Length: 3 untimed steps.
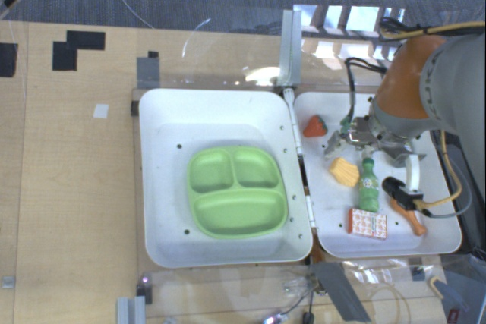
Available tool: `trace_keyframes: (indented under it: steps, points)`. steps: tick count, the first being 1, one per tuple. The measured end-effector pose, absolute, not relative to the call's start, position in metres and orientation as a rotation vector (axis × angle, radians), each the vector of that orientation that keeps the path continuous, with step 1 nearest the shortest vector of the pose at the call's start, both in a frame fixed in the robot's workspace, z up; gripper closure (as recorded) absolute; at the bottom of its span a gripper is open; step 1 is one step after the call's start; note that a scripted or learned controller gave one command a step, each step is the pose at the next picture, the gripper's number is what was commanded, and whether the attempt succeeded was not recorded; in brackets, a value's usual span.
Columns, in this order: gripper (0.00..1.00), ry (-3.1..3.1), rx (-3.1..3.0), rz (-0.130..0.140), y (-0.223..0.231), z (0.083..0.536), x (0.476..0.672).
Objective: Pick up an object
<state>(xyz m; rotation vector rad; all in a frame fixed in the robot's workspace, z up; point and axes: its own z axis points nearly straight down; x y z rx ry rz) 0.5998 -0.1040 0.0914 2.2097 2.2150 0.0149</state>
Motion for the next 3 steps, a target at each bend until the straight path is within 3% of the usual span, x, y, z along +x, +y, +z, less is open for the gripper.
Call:
trace_keyframes:
  steps: [1,2,3]
  points:
    - [0.00,2.219,2.208,0.015,-0.156,0.091,0.592]
    - [1.00,2.219,2.203,0.027,-0.154,0.104,0.595]
    - [1.00,2.227,2.209,0.007,-0.079,0.187,0.649]
